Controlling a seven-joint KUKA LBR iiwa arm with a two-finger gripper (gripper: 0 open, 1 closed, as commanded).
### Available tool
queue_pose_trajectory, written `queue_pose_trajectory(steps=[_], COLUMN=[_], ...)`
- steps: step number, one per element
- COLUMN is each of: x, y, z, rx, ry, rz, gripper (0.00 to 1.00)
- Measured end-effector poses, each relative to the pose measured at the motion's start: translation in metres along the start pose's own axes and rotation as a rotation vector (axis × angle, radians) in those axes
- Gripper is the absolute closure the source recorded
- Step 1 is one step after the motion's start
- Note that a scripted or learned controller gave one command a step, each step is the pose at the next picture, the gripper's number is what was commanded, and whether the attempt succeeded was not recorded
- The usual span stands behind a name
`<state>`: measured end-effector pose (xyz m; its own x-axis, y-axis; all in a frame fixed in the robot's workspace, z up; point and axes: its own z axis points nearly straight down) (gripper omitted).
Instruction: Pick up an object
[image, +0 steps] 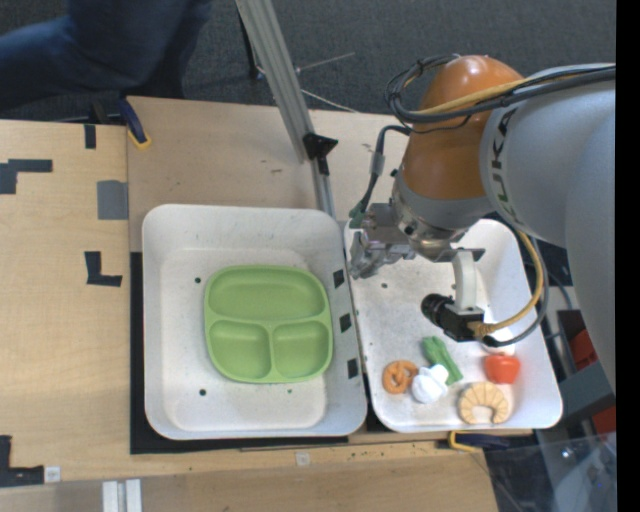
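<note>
Setting: wooden bench (60, 300) with two shallow white bins side by side, seen from above at a slant; dark floor beyond.
Arm: grey KUKA arm (560, 150) with an orange band reaches in from the right, over the right-hand bin.
Gripper: gripper (372, 250) hangs low over the upper left corner of the right bin (400, 300); whether it is spread or pressed together, I cannot tell, and nothing shows in its grasp.
Targets: small items cluster along the near edge of the right bin, well apart from the gripper.
Right bin contents: pretzel (399, 376), white piece (431, 385) touching a green stick (440, 358), croissant (486, 402), red-orange piece (503, 368).
Left bin contents: left bin (165, 300) holds a green divided plate (268, 324) with three compartments, each bare.
Doing it well: my judgement is the gripper should travel toward the near edge and pick an item standing apart, such as the pretzel, approaching straight down so neighbours are not nudged.
Risk: crowded items could be pinched together or pushed against the bin wall.
</note>
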<state>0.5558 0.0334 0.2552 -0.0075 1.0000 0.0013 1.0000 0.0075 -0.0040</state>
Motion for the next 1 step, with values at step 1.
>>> queue_pose_trajectory(steps=[1], x=[0.0537], y=[0.0113], z=[-0.0006], rx=[-0.003], ry=[0.000], rz=[0.000], gripper=[1.00])
